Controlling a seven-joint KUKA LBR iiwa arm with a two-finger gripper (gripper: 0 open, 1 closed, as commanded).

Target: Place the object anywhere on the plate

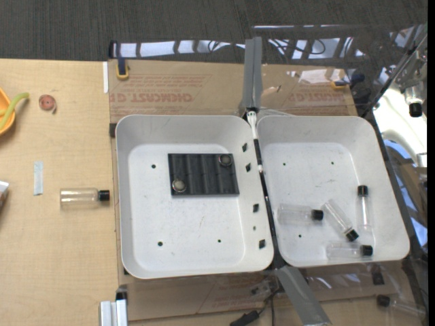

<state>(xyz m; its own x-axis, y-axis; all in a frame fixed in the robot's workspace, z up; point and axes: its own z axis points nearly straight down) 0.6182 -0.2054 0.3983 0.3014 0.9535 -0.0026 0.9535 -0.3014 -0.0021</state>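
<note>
A dark ridged rectangular plate (204,175) lies flat in the left white bin (136,236), toward its back. Two small round metallic pieces rest on the plate, one at its back right corner (225,160) and one at its front left (179,185). Several clear vials with black caps lie in the right white bin (306,148). One vial (299,214) is near the middle, one (340,221) lies slanted beside it, and one (364,208) lies lengthwise near the right wall. Another vial (346,251) sits along the front wall.
Another clear vial (83,196) lies on the wooden bench left of the bins. Further left are a small grey strip (38,178), a pink disc (46,102) and an orange bowl (4,114). Cardboard (183,90) lies under the bins, and metal framing (319,46) stands behind them.
</note>
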